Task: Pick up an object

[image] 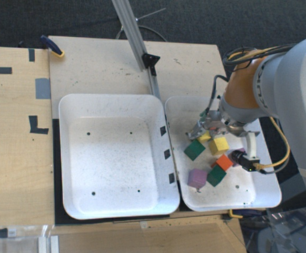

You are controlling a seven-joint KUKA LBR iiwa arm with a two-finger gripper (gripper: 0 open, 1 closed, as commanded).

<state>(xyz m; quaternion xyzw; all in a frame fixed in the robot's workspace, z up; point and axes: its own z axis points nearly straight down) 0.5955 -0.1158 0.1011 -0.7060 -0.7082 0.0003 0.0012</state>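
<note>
Several small blocks lie in the right bin (258, 196): a green cube (194, 150), a yellow cube (219, 144), an orange block (224, 162), a dark green block (216, 176) and a purple block (197, 178). A second yellow piece (204, 137) sits right under my gripper (204, 130), which reaches down into the bin's upper middle, just above the green and yellow cubes. The wrist hides the fingertips.
The left bin (73, 141) stands beside the right one. A slanted metal pole (134, 33) crosses the bench behind the bins. A blue and yellow tool (52, 45) lies at the far left corner. The arm's cable (282, 152) loops over the right bin's edge.
</note>
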